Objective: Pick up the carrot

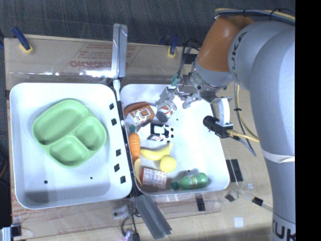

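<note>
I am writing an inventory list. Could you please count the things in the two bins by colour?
Green: 2, divided plate and bottle
Orange: 1, carrot
Yellow: 2, banana and lemon
Brown: 2, packet and can
Black and white: 1, carton
Total: 8

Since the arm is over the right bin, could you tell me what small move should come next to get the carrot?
Probably shift the gripper toward the bin's left wall and nearer the camera: the carrot lies there beside the banana, while the gripper hovers over the packets farther back.
</note>
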Motion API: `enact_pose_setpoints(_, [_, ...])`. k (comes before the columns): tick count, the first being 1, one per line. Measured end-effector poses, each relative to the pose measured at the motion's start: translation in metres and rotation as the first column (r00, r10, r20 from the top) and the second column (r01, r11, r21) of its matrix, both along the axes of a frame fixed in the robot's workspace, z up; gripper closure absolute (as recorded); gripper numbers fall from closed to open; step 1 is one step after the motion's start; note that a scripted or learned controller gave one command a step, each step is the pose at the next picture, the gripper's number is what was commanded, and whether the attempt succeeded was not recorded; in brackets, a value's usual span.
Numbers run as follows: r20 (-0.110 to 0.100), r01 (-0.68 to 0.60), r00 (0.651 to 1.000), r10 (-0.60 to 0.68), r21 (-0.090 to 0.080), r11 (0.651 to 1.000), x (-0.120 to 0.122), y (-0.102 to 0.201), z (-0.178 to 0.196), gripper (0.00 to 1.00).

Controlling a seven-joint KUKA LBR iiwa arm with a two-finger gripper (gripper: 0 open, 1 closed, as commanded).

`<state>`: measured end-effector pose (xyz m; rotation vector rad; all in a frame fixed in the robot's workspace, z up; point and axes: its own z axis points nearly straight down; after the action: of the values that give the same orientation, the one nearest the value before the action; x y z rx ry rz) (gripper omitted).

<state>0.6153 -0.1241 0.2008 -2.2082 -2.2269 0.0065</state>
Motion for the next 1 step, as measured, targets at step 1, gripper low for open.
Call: enact_pose_setpoints(1, [0.016,-0.243,0.97,0.243,-0.005,0.97,-0.0545,0.016,-0.079,0.0])
